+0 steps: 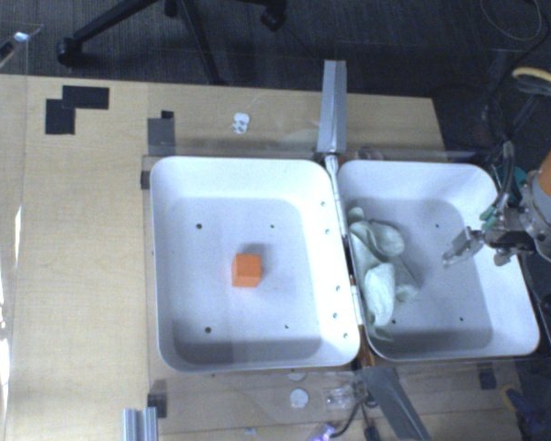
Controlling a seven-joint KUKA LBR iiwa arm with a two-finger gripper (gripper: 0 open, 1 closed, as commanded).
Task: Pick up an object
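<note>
We begin at the gripper (461, 244), which hangs low over the right bin (459, 324), on the side nearest the arm (542, 205). We cannot tell how far open it is, and we see nothing held in it. Bare white floor lies under and around it.

Just beyond the gripper, away from the arm, a heap (378, 288) of pale, crumpled stuff lies against the bin's far wall. It is near the gripper but apart from it. A rounded pale piece (382, 238) sits at the heap's upper end, about level with the gripper. The pieces are so close in colour to the bin that we cannot tell how many there are.

Past the heap runs the seam where the two bins meet, with a grey metal bar (331, 108) standing out from its upper end.

Farther still from the gripper is the left bin (179, 246). An orange cube (247, 270) rests alone near the middle of its floor, well apart from the gripper and from every wall.

Beyond the left bin the wooden bench (73, 274) stretches on. It bears black patches (71, 107) near its upper edge.

Farthest off, on dark carpet (395, 16) above the bench, stands the black base of a chair (179, 3).
</note>
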